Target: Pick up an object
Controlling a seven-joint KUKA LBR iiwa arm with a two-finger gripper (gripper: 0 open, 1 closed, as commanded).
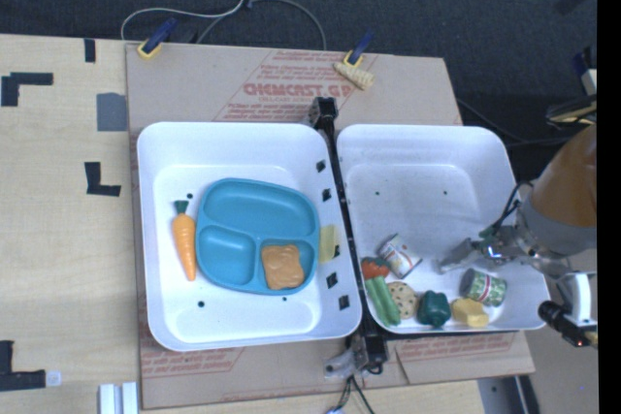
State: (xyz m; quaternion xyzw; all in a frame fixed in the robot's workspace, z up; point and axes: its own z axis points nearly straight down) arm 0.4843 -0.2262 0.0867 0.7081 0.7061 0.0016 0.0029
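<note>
We are viewing the counter [58, 208] from above, with two shallow white plastic bins side by side on a sheet of brown cardboard [281, 87]. The left bin [160, 150] is holding a blue sectioned plastic plate [254, 228] with a brown toast-like toy piece [282, 267] in one compartment; a small orange toy carrot [184, 242] is lying just beside the plate. In the right bin [485, 150], the toys are lying crowded along the near wall: a small red-and-white toy can [398, 259], a green-labelled toy can [483, 287], a dark green pepper-like toy [434, 308], a yellow toy piece [470, 312] and a green cucumber-like toy [381, 302]. We are judging these to be the candidates for picking. The grey arm is reaching in from the right, its gripper [466, 252] hanging low between the two cans; we cannot tell its state, and nothing is visibly held. The cardboard is bearing red printing, too blurred for us to read reliably.
</note>
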